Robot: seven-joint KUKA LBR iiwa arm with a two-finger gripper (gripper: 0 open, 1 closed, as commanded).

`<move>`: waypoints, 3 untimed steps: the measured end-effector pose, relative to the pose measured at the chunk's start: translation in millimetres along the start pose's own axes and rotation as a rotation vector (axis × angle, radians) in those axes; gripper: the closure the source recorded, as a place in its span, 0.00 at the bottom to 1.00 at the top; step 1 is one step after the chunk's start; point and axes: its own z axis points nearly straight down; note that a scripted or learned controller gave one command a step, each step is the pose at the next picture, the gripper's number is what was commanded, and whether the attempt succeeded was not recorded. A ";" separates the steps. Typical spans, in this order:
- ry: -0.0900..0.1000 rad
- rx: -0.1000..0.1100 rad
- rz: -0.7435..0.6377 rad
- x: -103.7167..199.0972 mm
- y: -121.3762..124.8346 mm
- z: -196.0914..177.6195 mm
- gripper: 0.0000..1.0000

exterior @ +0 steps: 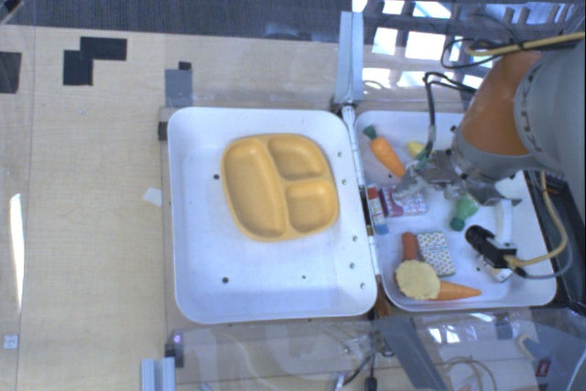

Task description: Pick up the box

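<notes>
Roughly: surface (92, 197) carries two white bins. Left bin (201, 288) holds a yellow divided plate (279, 185). Right bin (540, 288) is cluttered, arm (531, 114) reaching in over its top half. Claw (430, 171) sits low by the bin's left-centre; can't tell if it grips anything. Box (396, 201), small, red/white print, lies flat just left of the claw near the bin's left wall. Carrot (386, 156) just above it, green item (462, 211) to the right. Best approach, I judge: centre over the box, descend straight, avoid the carrot and the wall.
</notes>
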 end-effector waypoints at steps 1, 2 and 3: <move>0.010 -0.001 0.225 4.9 -33.2 10.8 0.00; 0.016 0.012 0.266 -19.4 -20.0 12.7 0.00; 0.008 0.018 0.253 -4.5 12.8 15.9 0.00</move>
